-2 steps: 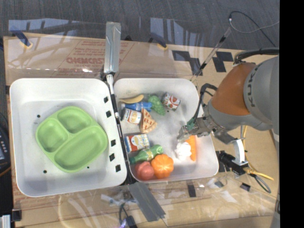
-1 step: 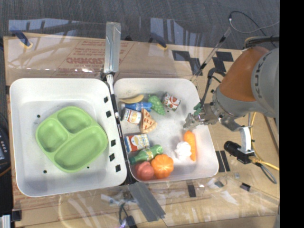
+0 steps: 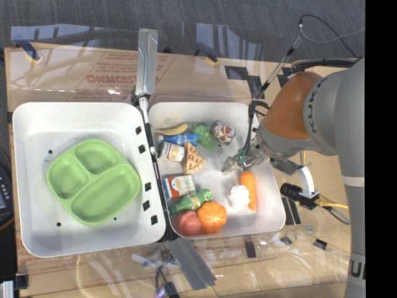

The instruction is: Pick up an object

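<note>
My gripper hangs low over the right bin, near its right middle, with nothing seen between its tips. Just below it lie an orange carrot and a white garlic-like piece. Left of the gripper sit a pizza slice, a small can, green grapes, a banana and a blue packet. At the bin's front lie an orange, a red apple, a green vegetable and a small carton.
The left bin holds a green divided plate. A grey divider strip runs between the bins at the back. The arm's orange band and grey body stand over the right bin's right wall.
</note>
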You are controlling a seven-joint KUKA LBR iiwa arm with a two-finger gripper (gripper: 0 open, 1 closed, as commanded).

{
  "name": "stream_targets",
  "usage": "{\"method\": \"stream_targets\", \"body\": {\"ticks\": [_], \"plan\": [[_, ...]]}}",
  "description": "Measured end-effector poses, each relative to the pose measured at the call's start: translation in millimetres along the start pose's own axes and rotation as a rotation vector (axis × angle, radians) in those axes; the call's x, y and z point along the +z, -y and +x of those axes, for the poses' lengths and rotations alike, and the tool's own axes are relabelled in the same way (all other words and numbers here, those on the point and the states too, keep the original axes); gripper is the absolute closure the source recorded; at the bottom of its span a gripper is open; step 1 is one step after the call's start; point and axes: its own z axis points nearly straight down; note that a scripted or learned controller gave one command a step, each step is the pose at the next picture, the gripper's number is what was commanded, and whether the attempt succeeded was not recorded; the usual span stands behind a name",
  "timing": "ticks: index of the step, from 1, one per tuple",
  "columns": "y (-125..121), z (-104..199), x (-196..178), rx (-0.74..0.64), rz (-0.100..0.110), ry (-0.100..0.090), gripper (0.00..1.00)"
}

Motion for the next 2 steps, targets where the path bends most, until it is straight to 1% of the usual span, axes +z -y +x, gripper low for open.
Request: {"method": "stream_targets", "body": {"ticks": [1,2], "plan": [[-42.0,-16.4,-119.9,-0.185,-0.006,0.007,1.0],[-41.6,-16.1,-118.5,-0.185,-0.004,0.005,0.0]]}}
